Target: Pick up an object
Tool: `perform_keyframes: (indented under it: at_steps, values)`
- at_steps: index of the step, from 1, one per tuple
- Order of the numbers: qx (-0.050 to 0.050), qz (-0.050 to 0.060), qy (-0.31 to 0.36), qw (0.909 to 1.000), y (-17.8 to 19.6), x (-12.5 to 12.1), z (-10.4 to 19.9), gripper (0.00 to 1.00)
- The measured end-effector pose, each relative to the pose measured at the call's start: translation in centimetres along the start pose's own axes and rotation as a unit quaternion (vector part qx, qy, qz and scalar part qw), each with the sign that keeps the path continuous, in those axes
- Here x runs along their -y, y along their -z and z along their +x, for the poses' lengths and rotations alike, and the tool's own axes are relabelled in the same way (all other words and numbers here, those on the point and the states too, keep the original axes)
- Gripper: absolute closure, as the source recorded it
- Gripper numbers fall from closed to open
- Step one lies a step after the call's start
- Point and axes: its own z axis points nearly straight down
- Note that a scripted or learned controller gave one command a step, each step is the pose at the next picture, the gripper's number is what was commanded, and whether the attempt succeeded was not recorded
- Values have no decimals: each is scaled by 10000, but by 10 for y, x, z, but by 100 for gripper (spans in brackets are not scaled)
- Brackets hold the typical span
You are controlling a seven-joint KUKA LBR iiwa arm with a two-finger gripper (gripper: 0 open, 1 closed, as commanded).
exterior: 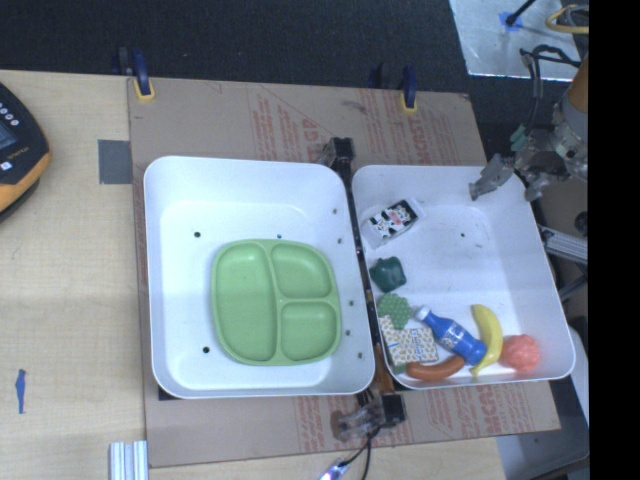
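Objects: lying in the right bin [520, 258], crowding its 6 o'clock end, well apart from the claw [492, 182].
Claw: hovering over the bin's 1 o'clock rim, holding nothing; spread or pressed together, cannot tell.
Card pack [390, 220]: sitting nearest, at the claw's 8 o'clock; its print is too small to read.
Heap: blue bottle [452, 334], banana [488, 336], sausage [434, 370] touching one another.
Left bin [180, 268]: holding a green divided plate [274, 301].

Faint red print repeated across cardboard sheet [300, 118] under bins (too blurred to read).
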Motion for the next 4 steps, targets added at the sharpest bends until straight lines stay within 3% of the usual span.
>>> perform_keyframes:
  at_steps: [1, 2, 3, 4]
  values:
    - [-19, 34, 5, 10000, -57, 35, 84, 0]
    - [-11, 38, 6, 10000, -127, 42, 104, 0]
    - [-5, 17, -9, 10000, -112, 5, 12, 0]
    - [-10, 5, 7, 10000, -10, -25, 58, 0]
